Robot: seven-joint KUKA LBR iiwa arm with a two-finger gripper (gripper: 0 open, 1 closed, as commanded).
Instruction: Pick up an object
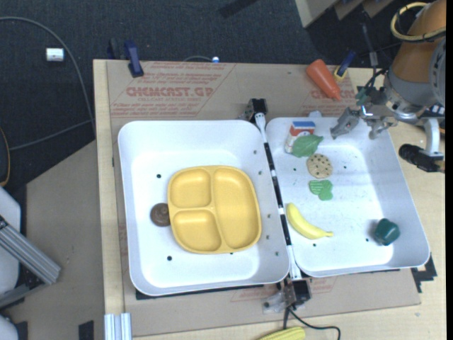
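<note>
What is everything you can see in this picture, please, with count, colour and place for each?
bins: two, white, side by side on the bench
divided plate: one, yellow, middle of the left bin
round disc: one, brown, left bin, at the plate's left edge
small carton: one, white with red and blue, right bin, far left corner
leaf-shaped pieces: two, green, right bin, one by the carton, one lower
cookie: one, tan, speckled, between the green pieces
banana: one, yellow, right bin, near left
small lump: one, dark green, right bin, near right
gripper: one, grey, over the right bin's far edge
</note>
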